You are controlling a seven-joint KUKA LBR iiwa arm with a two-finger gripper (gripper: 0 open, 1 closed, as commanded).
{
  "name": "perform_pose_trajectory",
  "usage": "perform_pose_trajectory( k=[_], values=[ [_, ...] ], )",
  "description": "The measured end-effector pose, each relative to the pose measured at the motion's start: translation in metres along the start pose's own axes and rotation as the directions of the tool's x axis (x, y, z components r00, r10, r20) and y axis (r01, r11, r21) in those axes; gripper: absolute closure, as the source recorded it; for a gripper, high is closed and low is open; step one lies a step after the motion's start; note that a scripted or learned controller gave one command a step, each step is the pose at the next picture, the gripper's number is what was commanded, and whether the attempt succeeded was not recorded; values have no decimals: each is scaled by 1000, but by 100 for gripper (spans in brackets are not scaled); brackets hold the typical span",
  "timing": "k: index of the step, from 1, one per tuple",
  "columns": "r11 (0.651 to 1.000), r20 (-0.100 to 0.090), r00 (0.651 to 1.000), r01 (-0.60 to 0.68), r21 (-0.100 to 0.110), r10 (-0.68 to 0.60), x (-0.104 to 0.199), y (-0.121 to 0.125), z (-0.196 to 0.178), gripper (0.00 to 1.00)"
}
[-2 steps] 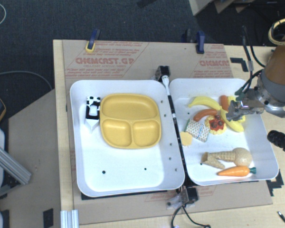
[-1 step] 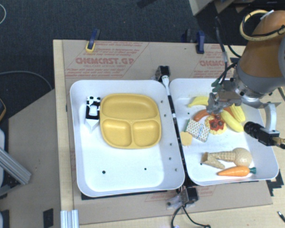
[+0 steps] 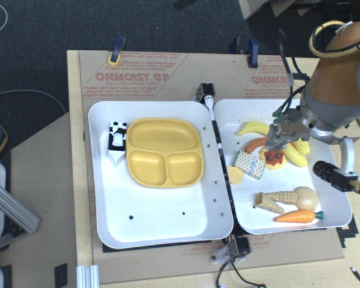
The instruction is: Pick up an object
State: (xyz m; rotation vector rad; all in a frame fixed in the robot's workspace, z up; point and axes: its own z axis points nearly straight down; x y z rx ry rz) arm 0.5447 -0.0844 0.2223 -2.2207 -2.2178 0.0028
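Camera view: the hand (image 3: 276, 147) hangs low over a cluster of toy food in the right shallow white bin (image 3: 342, 212) on the desk.
I cannot tell how wide it stands or whether it has anything. Directly under it lies a small red-and-yellow toy (image 3: 272, 158), with an orange sausage-shaped piece (image 3: 254, 143) and a checkered wrapped wedge (image 3: 250, 164) just left. A yellow plastic banana (image 3: 298, 152) lies just right; an orange plastic carrot (image 3: 297, 216) lies below, well apart.
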Motion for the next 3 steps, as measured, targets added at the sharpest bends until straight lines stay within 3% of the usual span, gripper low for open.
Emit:
perform_pose_trajectory(
  k=[1,2,3],
  values=[
    [1000,2,1000,2,-4,-2,1,10,8,100],
    [1000,2,1000,2,-8,-2,2,7,-13,100],
    [1000,0,1000,2,0,-2,5,12,7,100]
  ],
)
